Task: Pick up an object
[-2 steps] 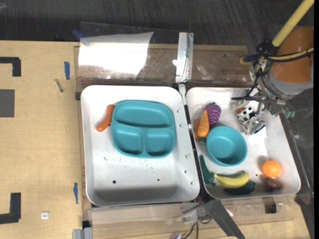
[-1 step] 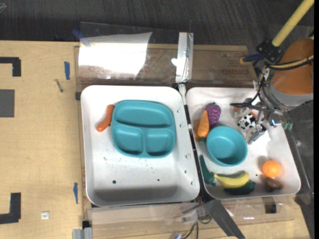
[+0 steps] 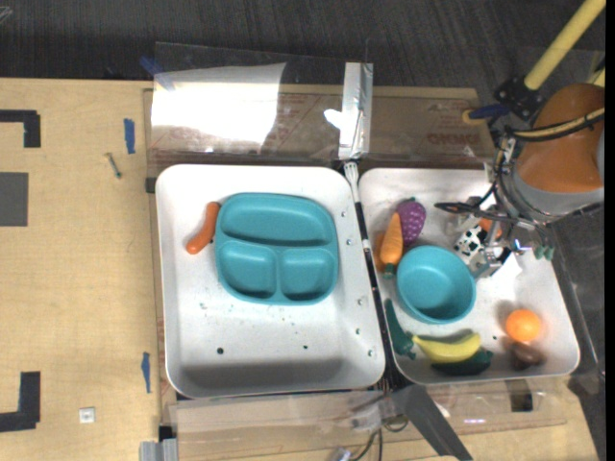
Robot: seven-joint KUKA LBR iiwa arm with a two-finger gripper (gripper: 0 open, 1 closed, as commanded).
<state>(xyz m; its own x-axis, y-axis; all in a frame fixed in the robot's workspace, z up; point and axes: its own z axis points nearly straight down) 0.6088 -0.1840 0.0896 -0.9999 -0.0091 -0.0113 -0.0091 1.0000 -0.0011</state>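
Observation:
My gripper is low over the back of the right bin, just right of and behind the teal bowl. A small black-and-white piece sits right at the gripper's left side; whether it is held is unclear. An orange carrot-like piece and purple grapes lie left of the bowl. In front of the bowl a yellow banana rests on a green item. An orange fruit lies at the front right, with a dark brown item beside it.
The left bin holds a teal divided plate and an orange sausage-shaped piece to the plate's left. The grey arm with its orange band stands over the right bin's back right corner. A clear divider rises behind the bins.

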